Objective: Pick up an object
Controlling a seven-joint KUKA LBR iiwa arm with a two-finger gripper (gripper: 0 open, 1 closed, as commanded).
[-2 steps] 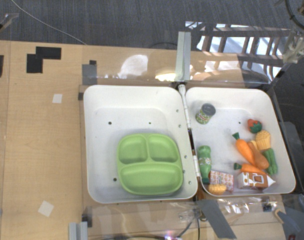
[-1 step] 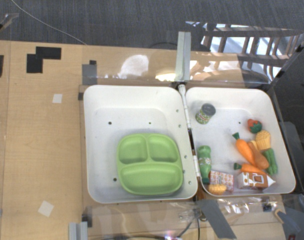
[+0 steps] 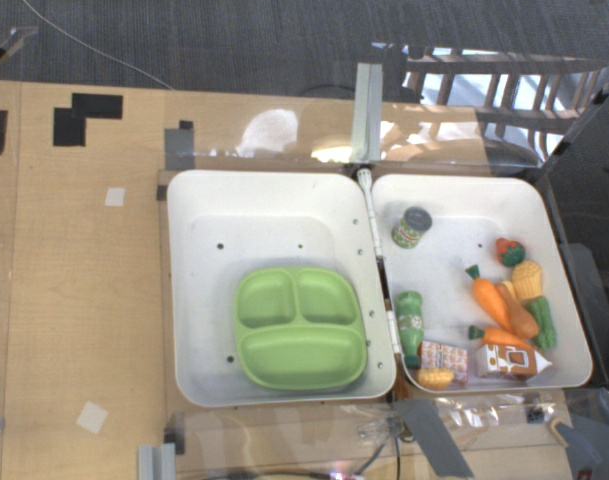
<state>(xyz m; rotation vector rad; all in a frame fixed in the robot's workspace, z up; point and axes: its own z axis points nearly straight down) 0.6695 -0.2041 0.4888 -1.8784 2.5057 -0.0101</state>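
Observation:
The right bin [image 3: 454,203] holds the toy food. A small can [image 3: 411,228] lies near its back left. A green bottle [image 3: 409,321] rests along the left wall. Two orange carrots [image 3: 492,303] [image 3: 504,338], a yellow corn cob [image 3: 526,280], a red-and-green piece [image 3: 509,252] and a green vegetable [image 3: 541,323] cluster at the right. A small carton [image 3: 509,363], a pinkish box [image 3: 445,358] and a small yellow piece [image 3: 435,377] lie along the front edge.
The left bin [image 3: 214,228] holds a green divided plate [image 3: 299,326] toward its front right. A metal post [image 3: 368,108] stands behind the seam between the bins. A wooden bench surface [image 3: 74,298] stretches to the left.

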